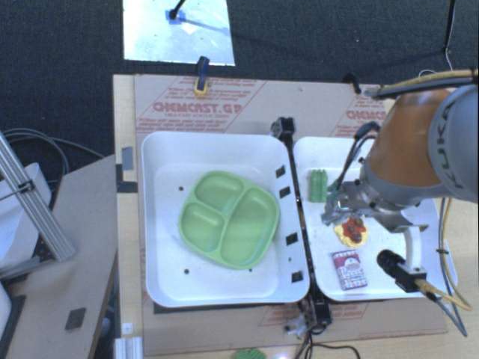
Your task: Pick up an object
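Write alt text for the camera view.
A grey and orange robot arm reaches over the right bin, above a yellow and red toy, a green block and a small red packet. The left bin holds a green divided plate.

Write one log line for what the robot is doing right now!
arm: over right white bin | gripper: above yellow-and-red toy | nearby: green ridged block, small red card box | green divided plate: left bin

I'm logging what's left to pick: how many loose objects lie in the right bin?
3: green block near the divider, yellow-red toy under the gripper, maroon box at front. The arm may hide more.
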### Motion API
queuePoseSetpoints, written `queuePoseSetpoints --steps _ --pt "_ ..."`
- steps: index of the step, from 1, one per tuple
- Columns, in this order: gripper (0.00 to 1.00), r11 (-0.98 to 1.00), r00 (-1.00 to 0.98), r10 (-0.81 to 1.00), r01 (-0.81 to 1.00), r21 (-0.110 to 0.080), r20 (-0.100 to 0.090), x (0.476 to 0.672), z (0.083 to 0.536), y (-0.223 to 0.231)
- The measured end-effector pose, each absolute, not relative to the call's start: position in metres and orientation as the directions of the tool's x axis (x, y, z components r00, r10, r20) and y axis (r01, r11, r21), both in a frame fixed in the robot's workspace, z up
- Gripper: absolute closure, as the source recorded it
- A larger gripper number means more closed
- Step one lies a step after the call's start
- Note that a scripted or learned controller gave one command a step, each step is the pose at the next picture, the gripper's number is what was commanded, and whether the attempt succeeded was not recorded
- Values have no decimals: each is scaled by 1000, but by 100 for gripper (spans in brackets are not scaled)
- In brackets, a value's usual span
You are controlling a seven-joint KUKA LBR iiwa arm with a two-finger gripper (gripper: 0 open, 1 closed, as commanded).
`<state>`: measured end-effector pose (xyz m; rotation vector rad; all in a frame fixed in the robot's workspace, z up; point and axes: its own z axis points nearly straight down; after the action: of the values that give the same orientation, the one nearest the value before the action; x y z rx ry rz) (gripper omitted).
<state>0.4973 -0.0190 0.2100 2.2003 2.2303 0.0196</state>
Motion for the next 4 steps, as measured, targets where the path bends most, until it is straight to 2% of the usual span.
queuePoseSetpoints --steps 1,2,3,4 --pt "0 3 -3 1000 1000 2 0 495 203 -24" --pt "0 9 -9 1000 1000 0 2 487 183 25" --pt "0 -1 2 1000 1000 8 -3 562 185 -24" --pt "0 8 -8 1000 1000 -4 3 485 184 29"
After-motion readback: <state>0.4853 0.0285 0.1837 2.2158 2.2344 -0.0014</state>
